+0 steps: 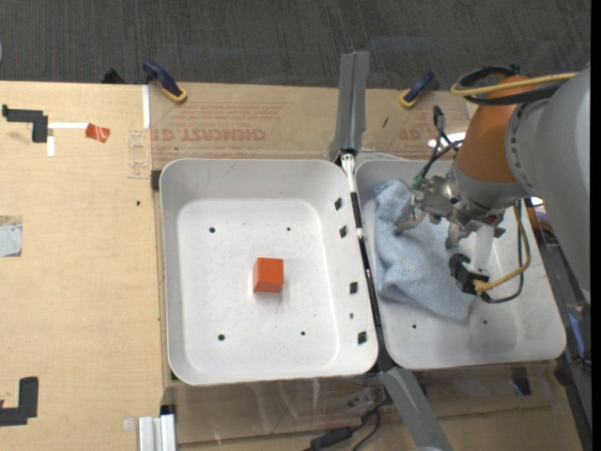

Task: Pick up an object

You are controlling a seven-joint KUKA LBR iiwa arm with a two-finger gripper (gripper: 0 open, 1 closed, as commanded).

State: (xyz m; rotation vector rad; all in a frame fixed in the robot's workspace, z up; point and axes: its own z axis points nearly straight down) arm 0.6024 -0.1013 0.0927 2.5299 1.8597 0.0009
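An orange cube (269, 275) rests on the floor of the left white bin (188, 252), near its middle. A crumpled light blue cloth (413, 256) lies in the right bin (526, 336), against its left wall. The arm comes in from the right, and its gripper (441, 216) hangs low over the upper part of the cloth. The wrist body hides the fingertips, so their state is unclear. Nothing is seen lifted off the bin floor.
A metal divider (353, 111) runs between the two bins at the back. Clamps (165, 81) hold the cardboard sheet behind the bins. Cables (498, 280) dangle from the wrist over the right bin. A wooden board (66, 252) lies to the left.
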